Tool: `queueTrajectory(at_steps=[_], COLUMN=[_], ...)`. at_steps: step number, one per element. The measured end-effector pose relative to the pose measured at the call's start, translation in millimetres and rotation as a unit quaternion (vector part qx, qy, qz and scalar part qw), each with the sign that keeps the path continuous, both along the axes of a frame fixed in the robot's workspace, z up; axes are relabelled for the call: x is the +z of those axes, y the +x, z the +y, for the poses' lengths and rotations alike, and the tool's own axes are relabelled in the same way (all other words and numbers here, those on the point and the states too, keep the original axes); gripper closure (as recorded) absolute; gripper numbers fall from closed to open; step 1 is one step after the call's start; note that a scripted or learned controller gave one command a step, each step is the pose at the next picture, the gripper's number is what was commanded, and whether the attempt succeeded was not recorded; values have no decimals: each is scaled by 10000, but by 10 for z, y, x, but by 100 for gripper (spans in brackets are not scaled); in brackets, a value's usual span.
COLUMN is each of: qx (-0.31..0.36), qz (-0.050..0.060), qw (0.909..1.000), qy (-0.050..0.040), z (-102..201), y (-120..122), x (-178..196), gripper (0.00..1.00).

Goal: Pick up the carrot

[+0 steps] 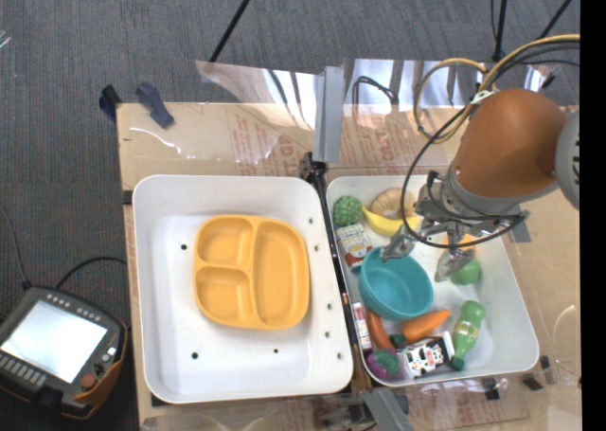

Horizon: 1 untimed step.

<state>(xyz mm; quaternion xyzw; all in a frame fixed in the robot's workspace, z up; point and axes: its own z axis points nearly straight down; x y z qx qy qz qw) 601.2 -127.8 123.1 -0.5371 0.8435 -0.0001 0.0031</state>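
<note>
The carrot (pixel 426 325), orange and tapered, lies in the right bin (pixel 516 325) just below the teal bowl (pixel 396 287), its tip pointing left. My gripper (pixel 421 257) hangs over the bowl's upper right rim, above the carrot and apart from it. Its two fingers (pixel 397 247) are spread open with nothing between them. The orange wrist housing (pixel 507 145) covers part of the bin's back right corner.
Around the carrot lie a red-orange stick (pixel 377 330), a cow-print carton (pixel 424 358) and a green bottle (pixel 467 325). A green fruit (pixel 466 273), a banana (pixel 382 222) and a green knobbly item (pixel 347 209) sit further back. The left bin holds a yellow divided plate (pixel 251 271).
</note>
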Motion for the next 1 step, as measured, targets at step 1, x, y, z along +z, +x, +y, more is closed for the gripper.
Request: queueTrajectory(at_steps=[1], qx=[-291], qz=[21], qw=[9996], qy=[7], z=[-229], y=[432], x=[-358], gripper=[0])
